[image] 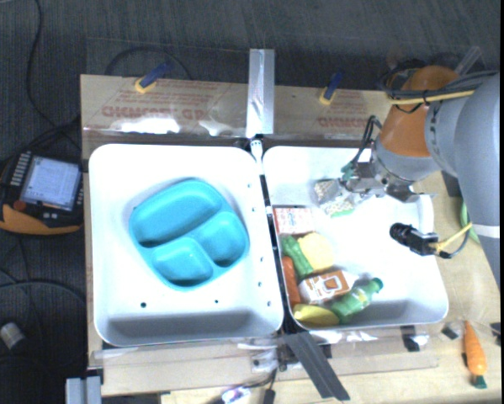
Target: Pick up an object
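Note:
My gripper (339,194) is low in the right bin (420,297), near its back wall, with the grey arm and orange band (407,133) behind it. A small pale green thing (342,209) lies just below the gripper; whether it is touched is unclear. Toward the bin's left and front sit a red and white box (292,219), a yellow block (316,247) beside a green piece (297,253), an orange carrot (290,283), a brown carton (326,287), a green bottle (358,297) and a yellow banana (315,315).
The left bin (117,310) holds a blue divided plate (189,231). A metal post (261,91) stands behind the wall between the bins. An orange tool (474,358) lies on the bench at the front right. A handheld screen (43,190) rests left of the bench.

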`<state>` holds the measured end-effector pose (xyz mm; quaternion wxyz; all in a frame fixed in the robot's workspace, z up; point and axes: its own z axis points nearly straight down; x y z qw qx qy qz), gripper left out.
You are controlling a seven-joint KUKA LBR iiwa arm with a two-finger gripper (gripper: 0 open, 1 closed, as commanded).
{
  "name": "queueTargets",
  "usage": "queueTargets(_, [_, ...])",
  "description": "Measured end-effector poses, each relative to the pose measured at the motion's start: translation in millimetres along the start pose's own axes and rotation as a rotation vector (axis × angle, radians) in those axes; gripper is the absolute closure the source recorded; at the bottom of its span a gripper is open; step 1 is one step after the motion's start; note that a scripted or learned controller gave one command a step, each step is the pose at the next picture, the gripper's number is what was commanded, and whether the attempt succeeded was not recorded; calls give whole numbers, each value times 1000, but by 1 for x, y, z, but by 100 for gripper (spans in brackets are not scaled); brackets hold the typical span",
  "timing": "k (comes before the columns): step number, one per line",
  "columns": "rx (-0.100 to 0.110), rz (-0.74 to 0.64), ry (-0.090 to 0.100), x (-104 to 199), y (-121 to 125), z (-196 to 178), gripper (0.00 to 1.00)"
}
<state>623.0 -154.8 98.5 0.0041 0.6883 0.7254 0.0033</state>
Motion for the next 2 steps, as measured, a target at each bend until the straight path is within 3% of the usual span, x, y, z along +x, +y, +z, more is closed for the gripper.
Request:
queueTargets(1, [1,23,-7,25,-1,9,100])
queueTargets(2, [14,306,-5,73,48,-101,100])
